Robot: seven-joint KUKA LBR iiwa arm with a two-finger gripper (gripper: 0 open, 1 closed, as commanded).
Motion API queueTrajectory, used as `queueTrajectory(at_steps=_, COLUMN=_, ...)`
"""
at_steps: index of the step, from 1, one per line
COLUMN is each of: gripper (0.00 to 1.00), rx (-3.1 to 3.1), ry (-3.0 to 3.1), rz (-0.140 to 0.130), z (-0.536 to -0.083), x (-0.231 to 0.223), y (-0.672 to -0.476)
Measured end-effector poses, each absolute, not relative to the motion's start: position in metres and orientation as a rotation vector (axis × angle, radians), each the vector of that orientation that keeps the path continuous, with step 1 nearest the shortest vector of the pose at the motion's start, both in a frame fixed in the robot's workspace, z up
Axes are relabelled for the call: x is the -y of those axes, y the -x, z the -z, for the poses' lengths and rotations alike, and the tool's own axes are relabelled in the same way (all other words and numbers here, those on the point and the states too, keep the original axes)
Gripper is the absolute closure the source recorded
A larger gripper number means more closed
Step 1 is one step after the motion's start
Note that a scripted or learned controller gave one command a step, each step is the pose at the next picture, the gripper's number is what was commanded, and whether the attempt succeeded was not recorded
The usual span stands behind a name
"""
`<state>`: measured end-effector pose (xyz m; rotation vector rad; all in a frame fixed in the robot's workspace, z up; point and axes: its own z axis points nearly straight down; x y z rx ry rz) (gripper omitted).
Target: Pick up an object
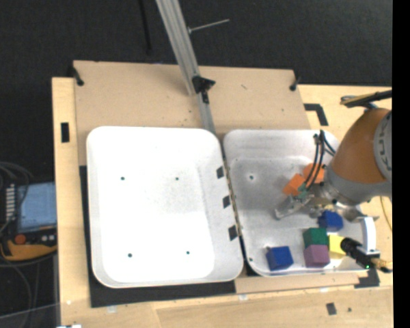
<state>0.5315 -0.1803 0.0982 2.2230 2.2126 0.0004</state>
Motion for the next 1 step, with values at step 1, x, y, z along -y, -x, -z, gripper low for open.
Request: queueTrajectory(at_steps=1, gripper=1.00, rx=-2.204, ry=-2.229, rz=-0.008, z=-0.1097, x=0.1804, y=-0.5328)
